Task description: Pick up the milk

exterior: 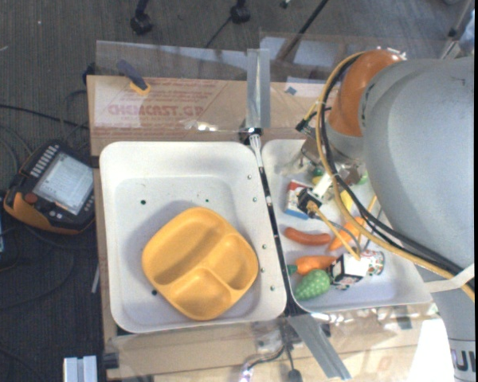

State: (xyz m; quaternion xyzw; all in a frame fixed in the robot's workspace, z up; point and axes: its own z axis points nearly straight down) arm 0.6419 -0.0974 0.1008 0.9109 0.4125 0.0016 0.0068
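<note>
**Arm low over the right bin, milk near its left wall**

You are looking down on two white bins side by side. The left bin (123, 213) holds one thing: a yellow divided plate (199, 261), lying flat toward the near side, with three compartments.

The right bin (398, 289) carries the clutter. The milk (301, 199), a small carton with blue and red print, lies near the bin's left wall, about halfway between far and near. Just on its near side you see a red-orange sausage (307, 235) lying crosswise, and nearer still a carrot (315, 263) with a green top. A green leafy vegetable (312, 285) sits at the near edge, touching a small black-and-white carton (358, 267) to its right.

The arm (418, 157) comes in from the right and covers much of the right bin; its orange band (358, 94) shows at the far side. A bundle of yellow and black cables (342, 205) loops down from it across the bin, passing just right of the milk. The gripper is hidden beneath the arm's body, so you cannot tell how it stands or whether anything is in it. The milk rests on the bin floor.

Left of the bench, on the floor, lies an orange-edged teach pendant (54, 188).
</note>
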